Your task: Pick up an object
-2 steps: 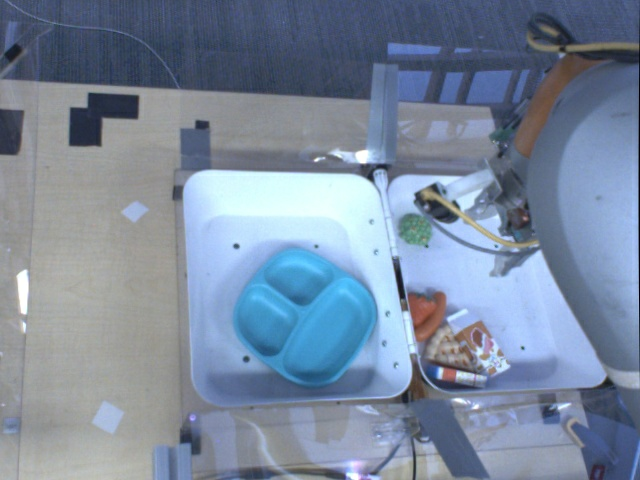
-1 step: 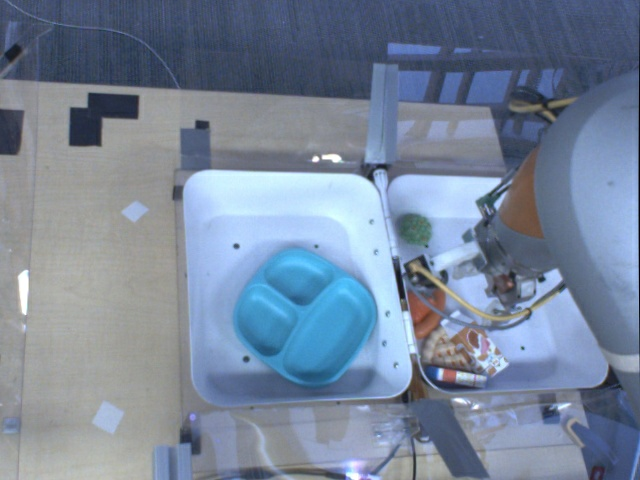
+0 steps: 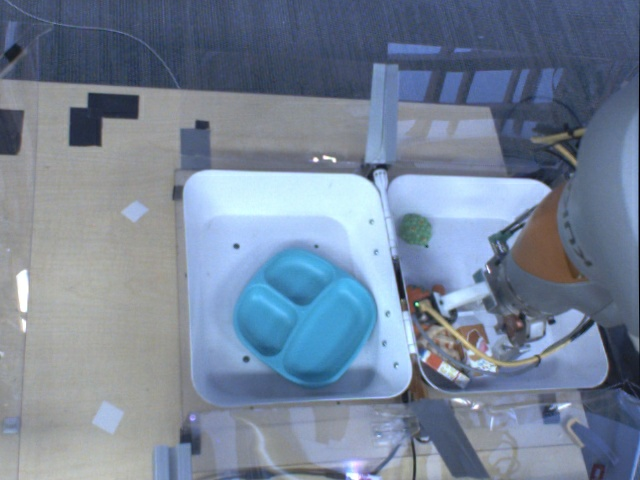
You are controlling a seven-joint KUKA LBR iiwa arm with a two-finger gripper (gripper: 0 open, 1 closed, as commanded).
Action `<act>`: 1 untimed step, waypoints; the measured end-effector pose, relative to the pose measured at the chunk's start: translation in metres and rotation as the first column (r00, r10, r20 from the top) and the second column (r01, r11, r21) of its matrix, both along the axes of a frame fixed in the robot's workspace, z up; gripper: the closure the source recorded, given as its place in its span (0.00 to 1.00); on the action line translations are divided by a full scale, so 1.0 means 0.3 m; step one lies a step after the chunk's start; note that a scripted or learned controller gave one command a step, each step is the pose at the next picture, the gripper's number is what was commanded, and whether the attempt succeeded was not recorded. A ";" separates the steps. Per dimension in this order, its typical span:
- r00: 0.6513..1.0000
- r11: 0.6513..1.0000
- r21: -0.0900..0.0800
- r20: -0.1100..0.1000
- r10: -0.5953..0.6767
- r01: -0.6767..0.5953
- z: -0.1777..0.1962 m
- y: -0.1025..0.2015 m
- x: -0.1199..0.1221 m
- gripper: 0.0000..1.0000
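Pincer sits low over the clutter near the right bin's front edge; whether it's gripping anything, I cannot tell. Nothing looks lifted yet.

Grey arm, orange band, yellow cable near wrist.

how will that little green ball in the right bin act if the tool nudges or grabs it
The green ball looks round, so a nudge would probably send it rolling across the right bin. Its fuzzy-looking surface suggests it is soft and light, likely to squash a little. It sits apart from the clutter, so nothing would stop it soon.
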State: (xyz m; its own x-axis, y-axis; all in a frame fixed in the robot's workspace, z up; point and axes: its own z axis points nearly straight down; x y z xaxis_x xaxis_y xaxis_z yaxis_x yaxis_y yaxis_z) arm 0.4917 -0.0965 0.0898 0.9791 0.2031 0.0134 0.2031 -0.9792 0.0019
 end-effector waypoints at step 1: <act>1.000 1.000 0.001 -0.013 0.005 -0.005 0.137 -0.020 0.193 0.00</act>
